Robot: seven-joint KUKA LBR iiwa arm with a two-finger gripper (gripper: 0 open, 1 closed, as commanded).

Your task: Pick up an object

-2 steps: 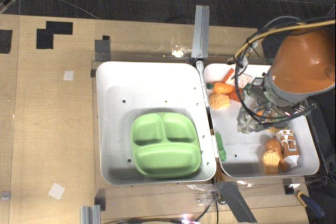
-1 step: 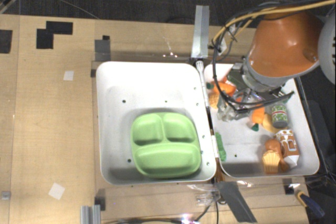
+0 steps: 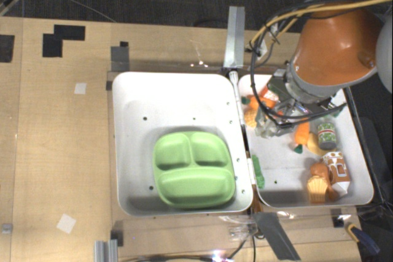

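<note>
Candidate objects lay in the right bin (image 3: 362,190), a loose cluster of small toy foods. An orange carrot-like piece (image 3: 301,135) lay just below the wrist, a green-labelled can (image 3: 326,134) beside it to the right, and a small carton with an orange-and-white print (image 3: 337,170) nearer the front wall, touching a brown muffin-like item (image 3: 317,188). A further orange piece (image 3: 252,108) sat against the bin's left wall, and a thin green item (image 3: 257,170) lay along that same wall lower down.

The pincer (image 3: 268,124) was down inside the right bin, near its left side, between the orange piece at the wall and the carrot-like piece. Cables and the wrist housing covered much of it — whether it was spread or closed could not be told, and nothing could be seen held in it. The arm's orange band (image 3: 334,49) rose above the bin's rear right corner.

The left bin (image 3: 141,95) held a single green divided tray (image 3: 194,169), set toward its front wall and well apart from the pincer. Both bins rested side by side on the wooden tabletop (image 3: 55,150).

Progress, as judged: the arm had reached the cluttered bin at low height, but no lift — and no confirmed grasp — was evident. The closing on one item and the raising of it clear of its neighbours remained to be done.
</note>
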